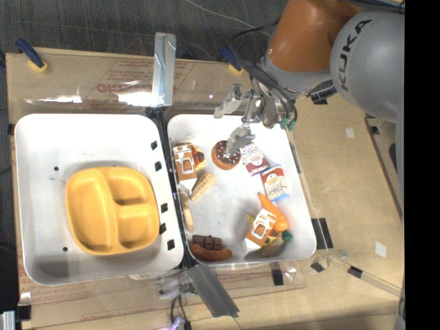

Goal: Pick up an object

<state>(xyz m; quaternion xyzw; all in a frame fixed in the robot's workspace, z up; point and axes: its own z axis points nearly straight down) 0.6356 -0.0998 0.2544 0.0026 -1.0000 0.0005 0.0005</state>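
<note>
Worktop [344, 205] tan, carries two shallow white bins side by side. Grey KUKA arm [368, 53] with orange band enters from upper right of frame; end effector [240, 137] hangs over the upper part of the right bin, its tip just over the chocolate donut. Cannot tell whether it is released or clenched; nothing visibly grasped.

Left bin [34, 157], left half of frame: holds one yellow divided plate [110, 208], three compartments, lying flat near bin centre.

Right bin [230, 215], centre of frame: holds small toy food items, the candidates for picking.
- Orange-and-white carton [265, 227] lower right, tilted, lying against a carrot-like orange piece with a green end [283, 236].
- Sausage-like brown piece [210, 254] at bottom edge, dark chocolate bar [206, 241] just above it, touching.
- White packet with red print [253, 158] and a second white-orange packet [274, 183] along the right side, near each other.
- Brown-and-white box [184, 162] at the left wall, upper part.
- Chocolate donut [224, 155] round, dark brown, upper middle, directly by the end effector tip.
- Waffle cone [201, 185] tan, tilted, below the box.
- Pale stick-shaped piece [187, 212] along the left wall, too small to name.
</note>
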